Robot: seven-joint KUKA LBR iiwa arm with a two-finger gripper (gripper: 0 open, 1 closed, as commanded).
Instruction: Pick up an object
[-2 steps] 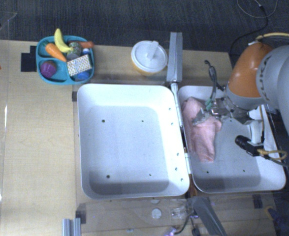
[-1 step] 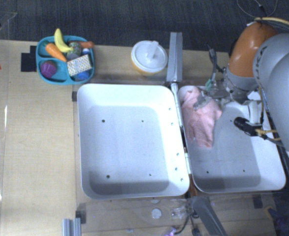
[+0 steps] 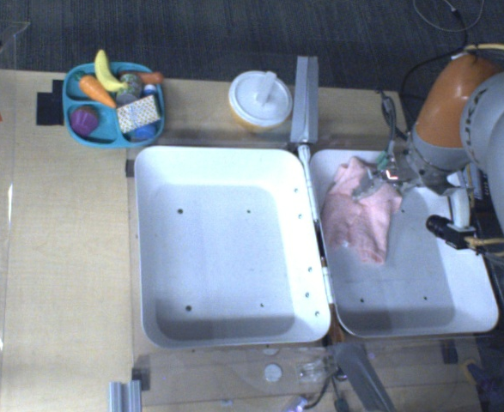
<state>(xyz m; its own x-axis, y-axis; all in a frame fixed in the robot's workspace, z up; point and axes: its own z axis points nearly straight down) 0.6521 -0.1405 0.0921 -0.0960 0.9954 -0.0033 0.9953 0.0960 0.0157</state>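
Item: pink cloth (image 3: 361, 211), crumpled, lying in the right bin (image 3: 458, 312), toward that bin's left and upper part, close to the divider between the two bins.
Condition of item: resting on the bin floor as far as can be seen; its upper right corner looks bunched up under the pincer.
Pincer (image 3: 387, 175): low over the upper right corner of the pink cloth, touching it or nearly so. Whether it is apart, together or clamped on fabric cannot be told from this view; the tips are too small and blurred.
Arm (image 3: 458, 110): grey with orange band, reaching in from the right, bent down over the right bin's upper edge.
Left bin (image 3: 226, 316): white, shallow, beside the right bin, well apart from the pincer.
Counter (image 3: 54, 256): pale wood; bears a blue tray (image 3: 78, 134) of toy food at upper left and a white lidded cup (image 3: 260, 99) above the left bin.
Task progress: approach judged complete; pincer is at the cloth.
Done: reach and descent to the item.
Left: a confirmed grip and the lift; most of the cloth lies flat, so no pick-up is yet shown.
Risk: thin fabric may slip free on lifting.
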